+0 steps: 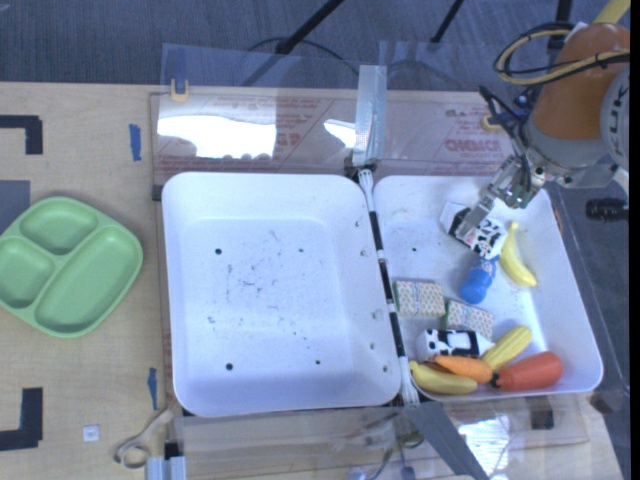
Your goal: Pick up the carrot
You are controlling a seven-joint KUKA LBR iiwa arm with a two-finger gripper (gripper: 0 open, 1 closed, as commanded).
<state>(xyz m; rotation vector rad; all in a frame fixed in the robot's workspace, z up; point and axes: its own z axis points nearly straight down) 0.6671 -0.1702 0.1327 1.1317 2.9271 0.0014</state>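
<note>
The carrot (pixel 463 366), small and orange, lies at the front of the right bin (pixel 575 298). It rests between a black-and-white cow toy (pixel 449 343) and a yellow banana (pixel 443 379). My gripper (pixel 474 224) hangs low over the back of the same bin, well behind the carrot and apart from it. A black-and-white patterned thing (pixel 488 236) sits right at the gripper's tip, and I cannot tell whether it is held.
The right bin also holds a blue piece (pixel 477 282), two more bananas (pixel 517 259) (pixel 508 346), two speckled blocks (pixel 418 295) (pixel 469 317) and a red-orange piece (pixel 531 370). The left bin (pixel 270 288) is beside it. A green divided plate (pixel 65 265) lies far left.
</note>
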